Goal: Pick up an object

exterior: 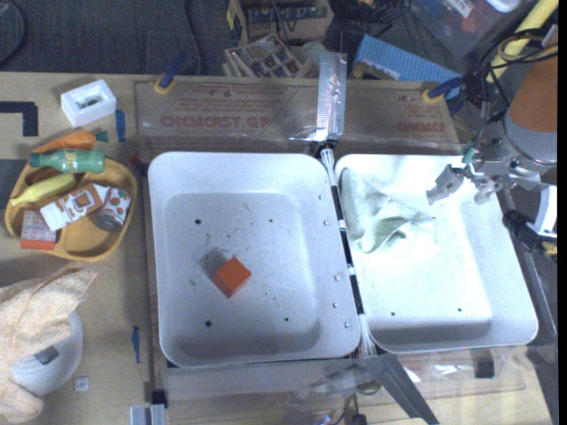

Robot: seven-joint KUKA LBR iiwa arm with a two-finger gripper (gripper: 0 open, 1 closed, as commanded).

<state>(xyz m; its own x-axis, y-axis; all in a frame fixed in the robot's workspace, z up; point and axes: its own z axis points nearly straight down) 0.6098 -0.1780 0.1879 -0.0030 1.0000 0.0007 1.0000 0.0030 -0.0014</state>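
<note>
Hovering spread and unladen, the hand [462, 182] overlooks one cloth [376, 215]; one orange block [233, 276] sits left.

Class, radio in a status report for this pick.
Gripper open, over right bin, holding nothing. Cloth beside it. Orange block in left bin. Nothing blocking.

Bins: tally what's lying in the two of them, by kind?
Orange block: 1, in the left bin
Pale crumpled cloth: 1, in the right bin
Total: 2
The end effector hangs above the right bin's far right part, beside the cloth.
</note>
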